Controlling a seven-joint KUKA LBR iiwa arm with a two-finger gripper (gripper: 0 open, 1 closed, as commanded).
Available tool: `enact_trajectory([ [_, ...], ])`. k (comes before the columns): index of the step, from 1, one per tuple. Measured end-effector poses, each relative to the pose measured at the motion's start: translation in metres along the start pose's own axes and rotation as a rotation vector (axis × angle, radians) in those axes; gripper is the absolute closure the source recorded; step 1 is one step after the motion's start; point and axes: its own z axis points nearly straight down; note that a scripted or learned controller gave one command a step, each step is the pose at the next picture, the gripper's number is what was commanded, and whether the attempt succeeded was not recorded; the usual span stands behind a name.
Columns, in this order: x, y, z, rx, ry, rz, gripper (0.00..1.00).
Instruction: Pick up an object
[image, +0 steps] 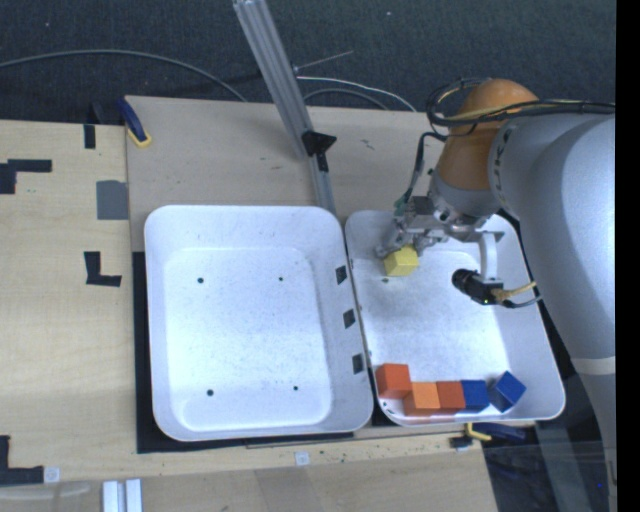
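One yellow block (402, 262) sits directly under the jaws (408, 240); whether they clamp it cannot be told. A shallow or corner-only grip would probably drop it on lifting.

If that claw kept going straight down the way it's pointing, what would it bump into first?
Probably the yellow block, which sits right at the claw, then the right bin's floor. Depth is hard to judge.

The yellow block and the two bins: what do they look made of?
Yellow block: matte painted wood or plastic, judging by flat faces and crisp edges; which one is unclear. Left bin and right bin: likely moulded white plastic, with rounded corners, smooth walls and a soft sheen.
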Motion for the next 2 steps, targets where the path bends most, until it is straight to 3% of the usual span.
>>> enact_trajectory([
  [1,0.069,-0.037,-0.095,-0.006,0.002,-0.004,1.00],
  [2,0.154,-0.077,-0.090,0.003,0.002,-0.006,1.00],
])
